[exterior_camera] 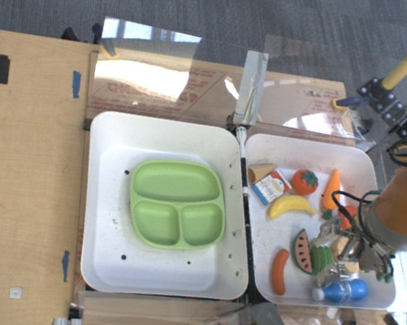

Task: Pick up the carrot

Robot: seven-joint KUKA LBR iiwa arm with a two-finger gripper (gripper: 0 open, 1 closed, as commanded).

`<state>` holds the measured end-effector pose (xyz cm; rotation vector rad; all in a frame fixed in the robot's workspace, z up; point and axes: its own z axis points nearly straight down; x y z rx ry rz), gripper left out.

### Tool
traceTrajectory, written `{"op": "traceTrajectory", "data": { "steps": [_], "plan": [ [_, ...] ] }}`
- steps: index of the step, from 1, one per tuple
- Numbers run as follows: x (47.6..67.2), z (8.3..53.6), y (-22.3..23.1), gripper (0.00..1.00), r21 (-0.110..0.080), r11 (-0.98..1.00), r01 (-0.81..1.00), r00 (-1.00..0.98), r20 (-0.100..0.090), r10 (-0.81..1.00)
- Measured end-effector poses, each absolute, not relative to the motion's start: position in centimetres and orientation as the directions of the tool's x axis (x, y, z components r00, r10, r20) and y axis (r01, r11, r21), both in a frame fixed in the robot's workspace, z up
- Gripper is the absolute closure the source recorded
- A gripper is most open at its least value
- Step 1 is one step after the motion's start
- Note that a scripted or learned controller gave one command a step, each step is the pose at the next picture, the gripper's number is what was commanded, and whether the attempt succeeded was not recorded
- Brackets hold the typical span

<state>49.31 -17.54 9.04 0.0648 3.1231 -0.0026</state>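
Observation:
The carrot (pixel 332 187) is a small orange cone lying near the back right of the right bin (pixel 316 152), just right of a red tomato (pixel 305 181). My gripper (pixel 343 251) reaches in from the right and hangs low over the bin's front right part, nearer the front edge than the carrot. It sits among a green vegetable (pixel 321 255) and a blue bottle (pixel 341 291). The wrist and cables hide part of the bin floor under it. Nothing orange shows at the gripper.
The right bin also holds a banana (pixel 292 205), a small carton (pixel 272 186), a bread wedge (pixel 259 171), a watermelon slice (pixel 302 250) and a red sausage (pixel 279 270). The left bin (pixel 108 183) holds a green divided plate (pixel 177 204).

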Motion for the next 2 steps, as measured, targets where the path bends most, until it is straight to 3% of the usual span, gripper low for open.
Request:
{"op": "traceTrajectory", "data": {
  "steps": [1, 2],
  "plan": [
    [57.5, 8.9, -21.9, 0.00, 0.004, 0.985, 0.171, -0.985, -0.012, 0.171],
    [64.0, 8.7, -22.2, 0.00, 0.001, 0.947, 0.322, -0.947, -0.007, 0.322]
  ]
}}
